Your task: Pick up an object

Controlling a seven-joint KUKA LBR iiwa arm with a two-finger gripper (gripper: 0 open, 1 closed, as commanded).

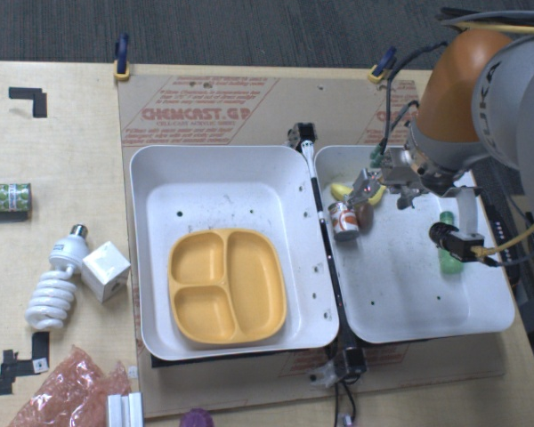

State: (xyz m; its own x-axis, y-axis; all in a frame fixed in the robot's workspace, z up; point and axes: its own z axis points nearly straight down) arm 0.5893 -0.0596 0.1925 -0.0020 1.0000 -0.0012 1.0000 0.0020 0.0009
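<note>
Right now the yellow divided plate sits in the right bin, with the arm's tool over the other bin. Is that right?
Not quite. The camera view shows the yellow divided plate in the left bin; the tool is over the right bin.

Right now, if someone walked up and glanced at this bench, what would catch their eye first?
Probably the yellow divided plate, lying alone in the left bin. Next comes the grey and orange arm reaching in from the right over the right bin, its gripper low beside a small can and a yellow item near the bin's far left corner. A spiral light bulb lies outside the bins, on the bench's left side.
</note>
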